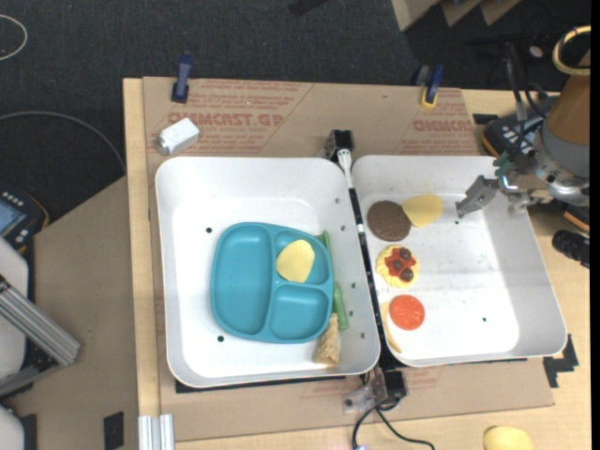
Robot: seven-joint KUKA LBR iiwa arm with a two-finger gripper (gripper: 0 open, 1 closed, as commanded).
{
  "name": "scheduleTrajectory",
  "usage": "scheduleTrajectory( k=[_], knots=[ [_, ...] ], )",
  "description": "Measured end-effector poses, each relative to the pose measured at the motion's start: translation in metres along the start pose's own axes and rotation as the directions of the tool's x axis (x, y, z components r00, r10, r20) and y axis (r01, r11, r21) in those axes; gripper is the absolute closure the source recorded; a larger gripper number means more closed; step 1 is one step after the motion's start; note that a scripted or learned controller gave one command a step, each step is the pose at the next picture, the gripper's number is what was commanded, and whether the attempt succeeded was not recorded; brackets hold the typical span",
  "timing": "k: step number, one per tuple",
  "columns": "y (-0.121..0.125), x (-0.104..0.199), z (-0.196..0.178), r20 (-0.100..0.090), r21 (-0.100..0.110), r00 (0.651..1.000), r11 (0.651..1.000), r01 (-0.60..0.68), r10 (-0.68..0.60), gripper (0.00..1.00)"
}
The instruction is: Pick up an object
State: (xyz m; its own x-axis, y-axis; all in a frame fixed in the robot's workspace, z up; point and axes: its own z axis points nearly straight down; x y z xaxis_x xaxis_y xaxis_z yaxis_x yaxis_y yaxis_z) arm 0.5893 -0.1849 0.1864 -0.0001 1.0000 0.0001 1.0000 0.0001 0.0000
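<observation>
While the pincer (466, 204) hangs over the right bin's (506, 336) far side, gripping nothing, fingers too blurred to tell whether apart or together, it risks skidding off those flat foods to its left. Two bins; one teal tray (246, 289); four pieces: brown disc (387, 220), yellow piece (424, 210), tart (398, 264), red slice (407, 312).

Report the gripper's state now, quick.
Gripper: above the right bin's upper right area, nothing between its fingers; open or shut cannot be told.
</observation>
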Motion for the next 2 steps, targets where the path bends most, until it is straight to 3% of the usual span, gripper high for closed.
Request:
scheduleTrajectory(
  k=[1,2],
  knots=[
    [-0.0529,-0.0052,-0.1921,0.006,-0.016,1.000,1.000,0.000,0.000,0.00],
    [-0.0512,-0.0043,-0.1934,0.004,-0.006,1.000,1.000,0.002,-0.002,1.00]
  ],
)
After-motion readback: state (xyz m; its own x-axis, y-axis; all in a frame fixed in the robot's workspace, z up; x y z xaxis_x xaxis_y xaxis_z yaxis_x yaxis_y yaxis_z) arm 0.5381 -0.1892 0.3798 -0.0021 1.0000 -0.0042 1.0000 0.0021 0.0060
